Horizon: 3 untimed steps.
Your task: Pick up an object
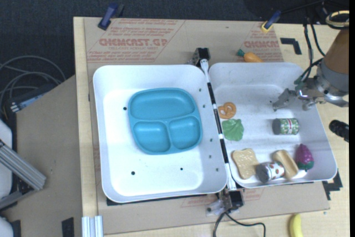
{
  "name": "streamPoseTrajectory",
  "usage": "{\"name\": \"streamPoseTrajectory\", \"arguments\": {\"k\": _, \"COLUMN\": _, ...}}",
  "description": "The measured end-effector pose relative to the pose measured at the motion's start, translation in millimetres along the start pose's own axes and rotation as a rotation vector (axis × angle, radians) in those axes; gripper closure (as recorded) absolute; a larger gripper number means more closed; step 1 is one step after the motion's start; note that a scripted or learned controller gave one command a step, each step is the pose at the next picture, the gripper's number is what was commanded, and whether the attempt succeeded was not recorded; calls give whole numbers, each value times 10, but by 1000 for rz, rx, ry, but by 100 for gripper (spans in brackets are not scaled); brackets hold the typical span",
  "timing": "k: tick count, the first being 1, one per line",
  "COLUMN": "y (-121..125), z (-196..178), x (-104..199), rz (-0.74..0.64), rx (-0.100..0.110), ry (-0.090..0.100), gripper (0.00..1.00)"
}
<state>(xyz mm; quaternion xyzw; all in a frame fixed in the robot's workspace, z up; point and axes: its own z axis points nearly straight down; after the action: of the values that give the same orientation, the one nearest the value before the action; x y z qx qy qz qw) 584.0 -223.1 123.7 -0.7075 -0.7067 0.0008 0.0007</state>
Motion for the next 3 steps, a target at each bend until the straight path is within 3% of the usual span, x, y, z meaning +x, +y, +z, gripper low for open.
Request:
{"name": "streamPoseTrajectory", "arguments": {"k": 1, "y": -113, "z": -39, "x": 386, "rz": -3, "rx": 0, "ry": 1, "gripper": 0}}
{"name": "streamPoseTrajectory", "arguments": {"k": 2, "y": -299, "z": 397, "x": 37, "rz": -5, "rx": 2, "ry": 9, "gripper": 0}}
{"name": "streamPoseTrajectory", "arguments": {"k": 3, "y": -291, "z": 288, "x": 31, "rz": -4, "rx": -2, "ry": 7, "gripper": 100}}
